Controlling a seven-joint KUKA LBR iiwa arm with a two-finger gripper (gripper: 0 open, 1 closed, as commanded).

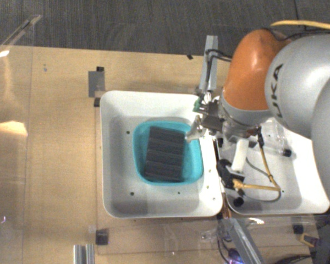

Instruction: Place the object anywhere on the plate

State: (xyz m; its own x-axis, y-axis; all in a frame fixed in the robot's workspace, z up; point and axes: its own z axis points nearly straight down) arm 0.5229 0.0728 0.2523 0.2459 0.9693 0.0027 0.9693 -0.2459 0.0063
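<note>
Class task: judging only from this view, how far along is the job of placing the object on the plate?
Looks done: the dark ridged object lies flat on the turquoise plate in the left bin. In hand: nothing visibly held. Left: the arm hangs over the bins' divide and could pull back.

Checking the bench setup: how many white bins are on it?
2. The left bin holds a teal plate with a dark ridged object on it. The right bin sits beside it, largely covered by the arm, which may hide things inside.
</note>
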